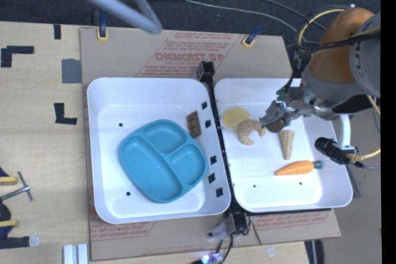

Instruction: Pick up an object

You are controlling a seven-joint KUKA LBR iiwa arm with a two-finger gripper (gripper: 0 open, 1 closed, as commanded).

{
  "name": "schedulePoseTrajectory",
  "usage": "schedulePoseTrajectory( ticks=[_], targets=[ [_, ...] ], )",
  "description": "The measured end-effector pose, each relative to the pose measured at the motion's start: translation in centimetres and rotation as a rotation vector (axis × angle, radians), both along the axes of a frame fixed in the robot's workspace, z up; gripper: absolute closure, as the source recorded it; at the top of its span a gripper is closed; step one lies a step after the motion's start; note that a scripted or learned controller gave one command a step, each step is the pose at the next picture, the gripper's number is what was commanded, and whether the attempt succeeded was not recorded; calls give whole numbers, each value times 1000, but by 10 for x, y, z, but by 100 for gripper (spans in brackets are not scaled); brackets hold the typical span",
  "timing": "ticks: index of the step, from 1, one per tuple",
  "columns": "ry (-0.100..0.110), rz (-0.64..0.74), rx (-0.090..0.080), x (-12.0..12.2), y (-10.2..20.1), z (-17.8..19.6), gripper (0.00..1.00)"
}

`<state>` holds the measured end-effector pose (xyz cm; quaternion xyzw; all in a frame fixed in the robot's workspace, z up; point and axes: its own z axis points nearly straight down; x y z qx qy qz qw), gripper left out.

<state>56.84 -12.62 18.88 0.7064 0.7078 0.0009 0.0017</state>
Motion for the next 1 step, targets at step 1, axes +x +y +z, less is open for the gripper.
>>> schedulePoseTrajectory(
  ticks=[1],
  targets=[
    [0, -1, -1, 3, -10, 50, 100]
  ],
)
